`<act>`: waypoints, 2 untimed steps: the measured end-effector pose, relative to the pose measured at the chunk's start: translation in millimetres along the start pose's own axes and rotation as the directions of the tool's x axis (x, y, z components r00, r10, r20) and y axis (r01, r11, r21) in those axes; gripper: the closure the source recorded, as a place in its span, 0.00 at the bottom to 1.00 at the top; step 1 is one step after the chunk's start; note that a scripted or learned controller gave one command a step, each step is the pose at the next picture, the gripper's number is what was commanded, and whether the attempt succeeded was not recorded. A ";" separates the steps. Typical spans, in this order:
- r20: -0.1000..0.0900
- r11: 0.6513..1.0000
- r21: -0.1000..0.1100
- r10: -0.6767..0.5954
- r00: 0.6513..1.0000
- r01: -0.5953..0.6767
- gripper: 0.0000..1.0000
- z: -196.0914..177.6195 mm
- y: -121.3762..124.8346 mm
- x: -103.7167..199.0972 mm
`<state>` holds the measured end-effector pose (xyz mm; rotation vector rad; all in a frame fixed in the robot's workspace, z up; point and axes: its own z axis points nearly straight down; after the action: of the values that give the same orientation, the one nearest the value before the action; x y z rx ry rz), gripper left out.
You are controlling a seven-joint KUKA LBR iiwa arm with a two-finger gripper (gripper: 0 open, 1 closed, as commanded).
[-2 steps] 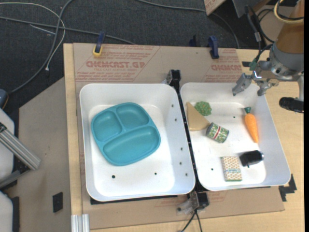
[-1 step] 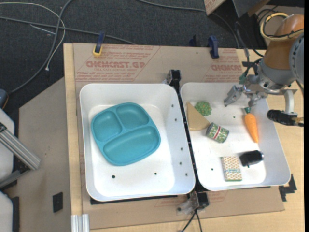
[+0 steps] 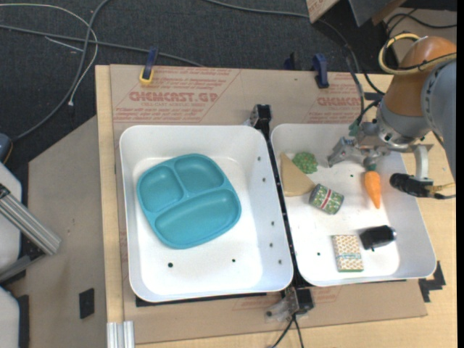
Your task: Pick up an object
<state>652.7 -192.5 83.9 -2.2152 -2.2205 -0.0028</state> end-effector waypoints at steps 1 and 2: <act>0.004 1.000 -0.005 -0.002 1.000 0.002 1.00 -13.9 1.4 -0.6; 0.007 1.000 -0.007 0.002 1.000 -0.002 1.00 -60.1 1.8 -6.5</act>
<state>654.7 -199.3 144.0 -2.2241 -2.2255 -0.0036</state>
